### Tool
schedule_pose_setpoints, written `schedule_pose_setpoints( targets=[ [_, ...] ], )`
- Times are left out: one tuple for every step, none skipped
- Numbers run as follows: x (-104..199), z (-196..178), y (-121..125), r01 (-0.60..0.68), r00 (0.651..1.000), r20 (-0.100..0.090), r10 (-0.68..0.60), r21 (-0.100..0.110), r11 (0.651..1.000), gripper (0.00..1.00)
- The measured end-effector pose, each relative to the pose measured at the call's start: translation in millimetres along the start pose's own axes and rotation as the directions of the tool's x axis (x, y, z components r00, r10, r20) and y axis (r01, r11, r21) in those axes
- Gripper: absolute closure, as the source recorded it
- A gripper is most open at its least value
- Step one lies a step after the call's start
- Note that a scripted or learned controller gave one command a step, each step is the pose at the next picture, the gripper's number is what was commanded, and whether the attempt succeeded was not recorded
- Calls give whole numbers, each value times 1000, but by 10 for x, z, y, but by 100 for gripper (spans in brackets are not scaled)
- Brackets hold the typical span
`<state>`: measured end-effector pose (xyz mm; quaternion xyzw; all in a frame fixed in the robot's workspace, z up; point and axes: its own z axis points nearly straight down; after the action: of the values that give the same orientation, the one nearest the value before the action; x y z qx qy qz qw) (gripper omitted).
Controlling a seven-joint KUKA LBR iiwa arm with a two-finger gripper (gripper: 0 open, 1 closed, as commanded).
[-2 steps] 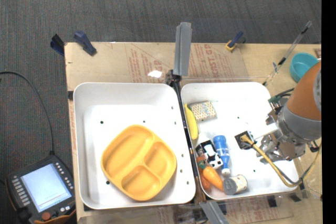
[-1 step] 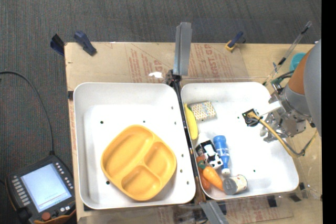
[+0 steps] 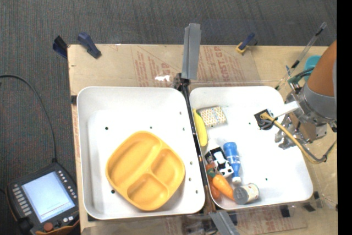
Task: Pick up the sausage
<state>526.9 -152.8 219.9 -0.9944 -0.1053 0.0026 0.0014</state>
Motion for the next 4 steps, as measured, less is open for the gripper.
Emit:
schedule_pose_setpoints(
  targets=[
    [-256, 221, 181, 1, 1000, 2, -1, 2, 1000, 100],
    [254, 771, 111, -4, 1000, 2, 4, 2, 1000, 100],
    [250, 692, 97, 0, 1000, 7, 0, 6, 1000, 100],
    [245, 613, 86, 5, 1000, 13, -5, 10, 1000, 100]
  ],
)
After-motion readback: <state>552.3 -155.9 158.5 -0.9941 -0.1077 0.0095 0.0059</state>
